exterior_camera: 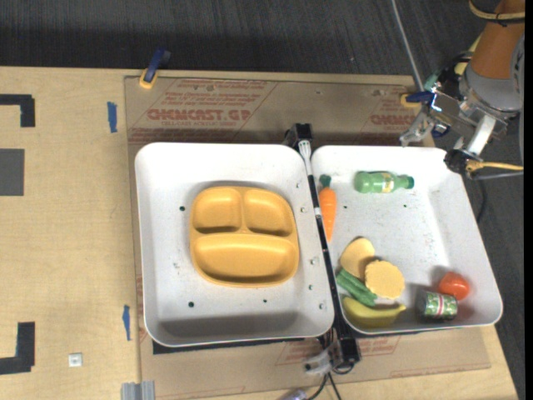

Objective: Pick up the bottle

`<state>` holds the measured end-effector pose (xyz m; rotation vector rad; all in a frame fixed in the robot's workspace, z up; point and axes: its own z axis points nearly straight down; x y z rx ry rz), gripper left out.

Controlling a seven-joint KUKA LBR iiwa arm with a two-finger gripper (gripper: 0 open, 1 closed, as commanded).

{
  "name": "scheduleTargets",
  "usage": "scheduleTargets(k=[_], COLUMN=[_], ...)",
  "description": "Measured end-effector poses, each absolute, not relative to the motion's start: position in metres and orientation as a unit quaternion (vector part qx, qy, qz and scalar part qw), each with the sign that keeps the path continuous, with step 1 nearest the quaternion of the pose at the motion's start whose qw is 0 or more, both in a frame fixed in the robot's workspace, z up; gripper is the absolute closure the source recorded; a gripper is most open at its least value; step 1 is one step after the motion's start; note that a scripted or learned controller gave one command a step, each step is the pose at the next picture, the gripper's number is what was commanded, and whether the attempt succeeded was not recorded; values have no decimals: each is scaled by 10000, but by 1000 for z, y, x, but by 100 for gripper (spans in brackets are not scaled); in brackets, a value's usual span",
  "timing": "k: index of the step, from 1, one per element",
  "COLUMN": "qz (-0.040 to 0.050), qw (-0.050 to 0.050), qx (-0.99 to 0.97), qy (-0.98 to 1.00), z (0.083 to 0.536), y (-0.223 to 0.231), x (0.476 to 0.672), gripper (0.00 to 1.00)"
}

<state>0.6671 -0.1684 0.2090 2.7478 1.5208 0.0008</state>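
Observation:
The bottle (382, 182) is green with a pale label and lies on its side near the far wall of the right bin (450, 223), cap pointing right. My gripper (415, 132) hangs above the far right corner of that bin, just beyond its rim. It is up and to the right of the bottle and apart from it, with nothing seen in its grasp. The grey arm with its orange band (498, 44) comes in from the top right.
An orange carrot (327, 212) lies by the divider in the right bin. Near its front sit a banana (372, 311), a round bun (385, 280), a green can (437, 305) and a red tomato (454, 286). The left bin (158, 223) holds a yellow divided plate (244, 233).

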Motion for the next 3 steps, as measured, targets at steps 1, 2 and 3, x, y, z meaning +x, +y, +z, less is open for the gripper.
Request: scheduleTargets(k=[1,2,3], qz=[9,4,2], qw=[11,1,17], qx=[8770,9043,9046], qy=[4804,4270,4263], z=[107,86,97], y=[-122,-97,-99], x=[654,590,590], gripper=[0,0,100])
